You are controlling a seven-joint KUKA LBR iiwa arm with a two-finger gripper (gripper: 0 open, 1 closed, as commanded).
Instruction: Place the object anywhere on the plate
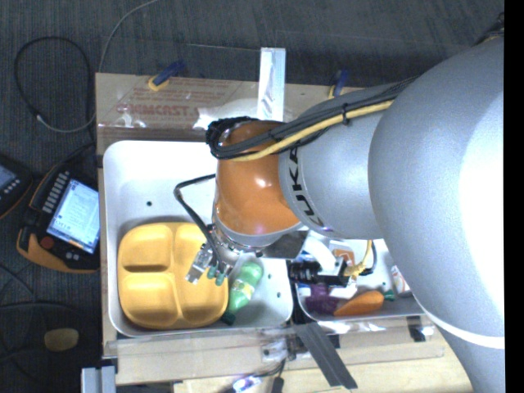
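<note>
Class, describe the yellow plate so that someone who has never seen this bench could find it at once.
Start at the left white bin, the one under the arm's orange band. In its lower left corner lies the yellow plate, a rounded tray split into compartments. It is the bin's largest item and the only yellow one; the green object beside it, at its right edge, is much smaller.

Grey arm with orange band (250,187) reaching in from the right over the left shallow white bin (135,170). Two-finger gripper (209,270) low at the right edge of a yellow, sectioned plastic plate (160,281), just beside a green bottle-shaped object (243,285). Orange carrot-shaped toy (360,303) in the right bin.
</note>
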